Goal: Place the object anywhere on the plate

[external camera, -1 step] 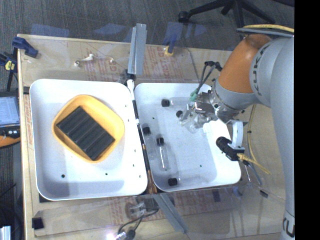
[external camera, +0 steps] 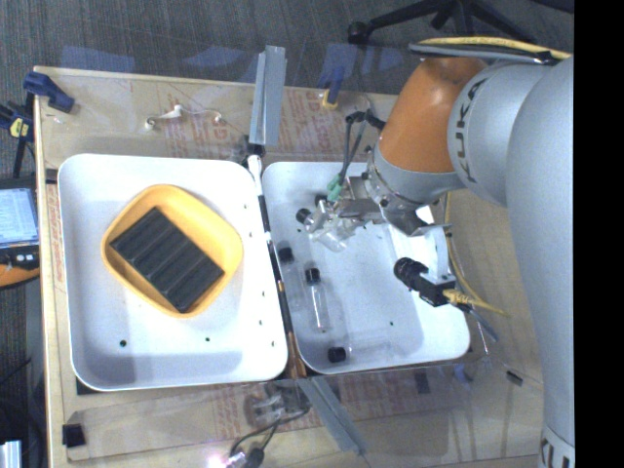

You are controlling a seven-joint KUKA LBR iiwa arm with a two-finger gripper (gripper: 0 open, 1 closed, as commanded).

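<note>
A yellow plate (external camera: 222, 230) with a dark ridged slab (external camera: 166, 258) on it lies in the left bin (external camera: 88, 349). In the right bin (external camera: 444, 344) a slim clear stick with a black end (external camera: 315, 295) lies left of the middle. Small black pieces sit near it, one by the left wall (external camera: 285, 254) and one by the front wall (external camera: 336, 355). My gripper (external camera: 328, 224) hangs low over the rear left part of the right bin, behind the stick and apart from it. The wrist hides what lies under it.
A black cylinder with a yellow cable (external camera: 421, 279) juts from the arm over the right bin's right side. The big grey and orange arm (external camera: 458, 125) covers the bin's rear right. A metal bar (external camera: 265, 96) lies on the bench behind the bins.
</note>
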